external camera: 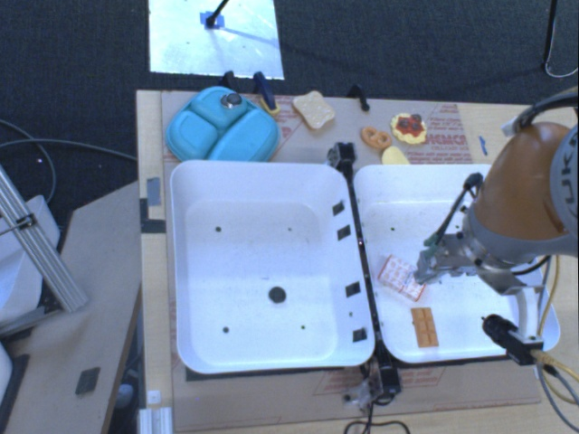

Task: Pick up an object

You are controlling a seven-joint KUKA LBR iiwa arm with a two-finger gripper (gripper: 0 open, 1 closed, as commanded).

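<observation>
The right bin (398,188) holds a small pink-and-white patterned packet (399,276) near its left side and an orange-brown cracker bar (424,326) just below it. My gripper (429,268) hangs low over the right bin, its tip right at the packet's right edge. The arm's orange band (529,183) and grey wrist rise up and to the right of it. In the left bin (262,183) lies one small dark round piece (277,295).
Behind the bins on the bench sit a blue divided plate (223,127), a slice of toy bread (314,110), a pretzel (374,137), a small tart (409,127) and a yellow piece (394,155). A black clip divider (355,242) runs between the bins.
</observation>
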